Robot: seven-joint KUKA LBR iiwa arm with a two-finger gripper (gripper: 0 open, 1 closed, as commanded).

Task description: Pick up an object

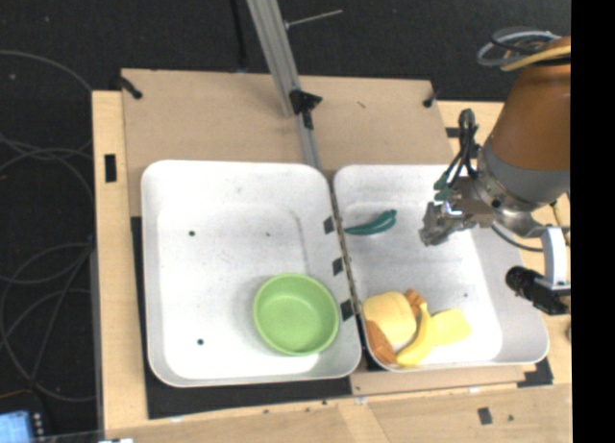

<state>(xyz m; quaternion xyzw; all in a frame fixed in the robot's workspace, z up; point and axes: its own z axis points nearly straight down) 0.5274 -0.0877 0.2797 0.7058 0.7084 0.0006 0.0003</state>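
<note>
Claw point(437, 225) hangs low over right bin point(480, 268), nothing visibly held; can't tell you how open. Teal object point(373, 224) just left of it looks likeliest target. Yellow items point(415, 328) sit near edge; green bowl point(295, 312) in left bin point(192, 239).

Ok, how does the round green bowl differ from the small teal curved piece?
The round green bowl is light green, wide and open upward; the small teal curved piece is darker, thin and lying flat. The bowl sits in the left white bin near its front edge; the teal piece lies in the right white bin by the divider, closer to the hand. Neither is touched by the hand.
</note>
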